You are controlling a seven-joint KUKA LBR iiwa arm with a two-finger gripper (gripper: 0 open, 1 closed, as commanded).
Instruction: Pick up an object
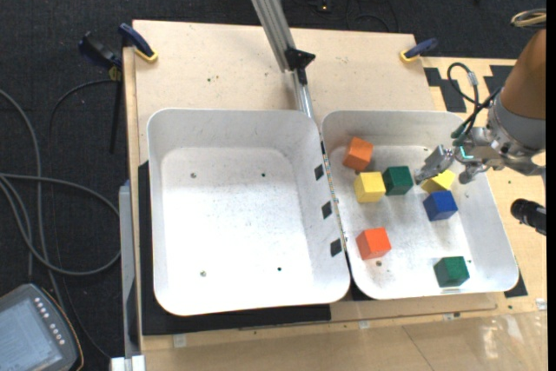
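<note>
A metal pole [268, 4] slants across the plywood bench [234, 69]. Clamps [137, 43] grip the bench's far corners. Black cables [39, 178] trail over dark carpet beside a grey pendant [30, 333].

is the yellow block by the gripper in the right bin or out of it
In. The yellow block lies on the right bin floor, beside the blue block, right at the gripper.

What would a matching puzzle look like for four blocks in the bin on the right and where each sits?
Things:
1. blue block
2. orange block
3. red-orange block
4. green block

Places:
A. farthest back in the bin
B. near corner, right side
C. just below the gripper
D. near front, by the middle divide

Pairs: 1-C, 2-A, 3-D, 4-B
</note>
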